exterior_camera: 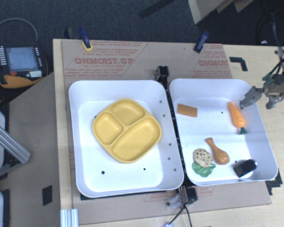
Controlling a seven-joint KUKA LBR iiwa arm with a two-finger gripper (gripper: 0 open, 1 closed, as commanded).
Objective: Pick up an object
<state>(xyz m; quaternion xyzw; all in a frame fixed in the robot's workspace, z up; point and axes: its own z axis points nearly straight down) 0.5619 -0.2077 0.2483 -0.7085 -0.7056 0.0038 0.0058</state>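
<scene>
The right bin (222,91) holds several small things. An orange carrot (236,115) lies near its right wall, and an orange-brown block (187,110) sits at its upper left. Lower down are a brown drumstick (217,151), a speckled cookie (203,157) resting on a green leaf (204,170), and a black object (245,167) in the lower right corner. My gripper (261,100) hangs over the bin's right rim, just up and right of the carrot. Its fingers are spread open with nothing between them.
The left bin (85,164) carries a yellow divided plate (127,129) in its middle. Both bins sit on a cardboard-covered bench (132,56). A handheld control pendant (19,63) lies off the bench at the far left.
</scene>
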